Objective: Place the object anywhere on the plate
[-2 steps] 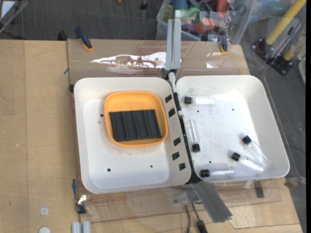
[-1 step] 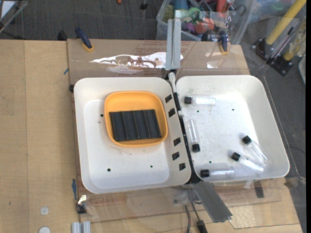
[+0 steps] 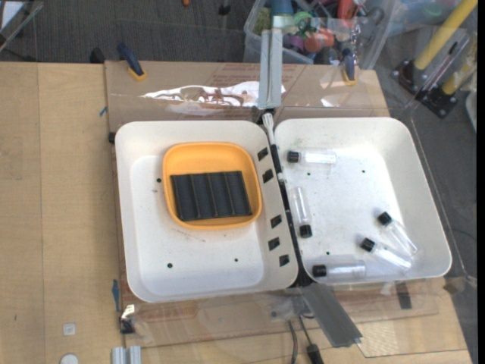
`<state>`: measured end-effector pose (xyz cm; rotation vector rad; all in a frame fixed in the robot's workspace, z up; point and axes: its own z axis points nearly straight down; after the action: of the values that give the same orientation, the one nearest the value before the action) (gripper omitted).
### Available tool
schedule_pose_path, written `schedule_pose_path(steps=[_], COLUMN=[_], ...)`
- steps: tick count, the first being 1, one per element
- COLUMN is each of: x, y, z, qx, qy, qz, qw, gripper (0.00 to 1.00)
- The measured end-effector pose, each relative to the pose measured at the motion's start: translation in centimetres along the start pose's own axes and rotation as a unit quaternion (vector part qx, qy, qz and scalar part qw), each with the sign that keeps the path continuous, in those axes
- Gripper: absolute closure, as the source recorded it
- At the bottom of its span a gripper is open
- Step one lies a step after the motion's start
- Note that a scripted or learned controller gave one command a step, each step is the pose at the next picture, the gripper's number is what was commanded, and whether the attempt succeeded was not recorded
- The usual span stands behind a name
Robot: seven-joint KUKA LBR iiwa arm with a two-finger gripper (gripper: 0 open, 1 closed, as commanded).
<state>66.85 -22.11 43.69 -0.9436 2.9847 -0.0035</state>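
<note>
Currently, every candidate object sits in the right bin [image 3: 341,125]: five clear capped vials, none on the orange plate [image 3: 212,151], which is in the left bin [image 3: 197,273] and carries a black ribbed insert [image 3: 211,196]. I cannot tell the gripper's state, released or clenched, from this view. The key relation is that the plate lies across the divider [image 3: 277,196] from the vials, on the side away from the arm's entry, so any carry runs right to left. The nearest vial [image 3: 300,207] lies just beside the divider, long axis parallel to it. The top vial [image 3: 314,158] and bottom vial [image 3: 345,267] lie crosswise. The pair of vials [image 3: 400,239] rests near the far right wall, angled. I judge the divider-side vial to be the shortest carry, though close to the wall.
</note>
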Motion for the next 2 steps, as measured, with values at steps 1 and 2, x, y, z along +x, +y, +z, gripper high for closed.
schedule_pose_path(steps=[1,2], x=[0.00,0.00], y=[0.00,0.01], z=[0.01,0.05], qx=[0.000,-0.001], qy=[0.000,0.000], qz=[-0.104,-0.230], qw=[0.9945,0.9731], gripper=[1.00,1.00])
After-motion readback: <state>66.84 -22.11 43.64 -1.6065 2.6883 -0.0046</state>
